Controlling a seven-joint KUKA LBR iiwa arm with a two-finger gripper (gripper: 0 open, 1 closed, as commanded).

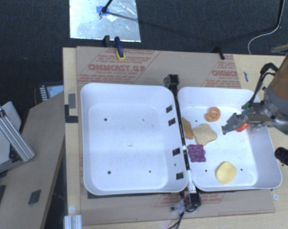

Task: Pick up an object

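Note:
The right bin (258, 149) holds several small items: an orange ring (212, 113), a tan bread-like piece (204, 134), a purple bunch of grapes (196, 152), a yellow lemon-like lump (226, 172) and a brown-orange piece (186, 128) against the left wall. My gripper (230, 126) hangs low over the bin's right middle, right of the tan piece and below the ring. A small red-orange thing (242, 126) shows right beside the gripper's tip; whether it is held cannot be told.
The left bin (91, 99) sits beside the right one, with a black divider strip (178, 137) between them. Both rest on a cardboard sheet (134, 66). The arm's grey body (282, 94) reaches in from the right.

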